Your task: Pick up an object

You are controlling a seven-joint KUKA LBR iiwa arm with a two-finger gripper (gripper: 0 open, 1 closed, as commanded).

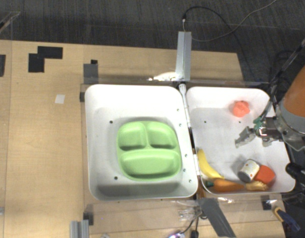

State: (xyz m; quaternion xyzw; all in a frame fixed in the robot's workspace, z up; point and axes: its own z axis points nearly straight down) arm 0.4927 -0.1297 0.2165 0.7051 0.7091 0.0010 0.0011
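Here, the right bin (212,108) holds several objects: one pink ball (241,108) near its far side, one banana (207,164) at the near left, one carrot (227,185) beside it, and one orange cup (256,172) lying on its side. The tool (247,136) hangs between ball and cup, spread apart, holding nothing. The left bin (100,133) holds one green tray (148,149). Both bins sit on the desk (38,148).

No text, label, brand, number or sign can be read on the bench, the two bins, or any of the objects inside.
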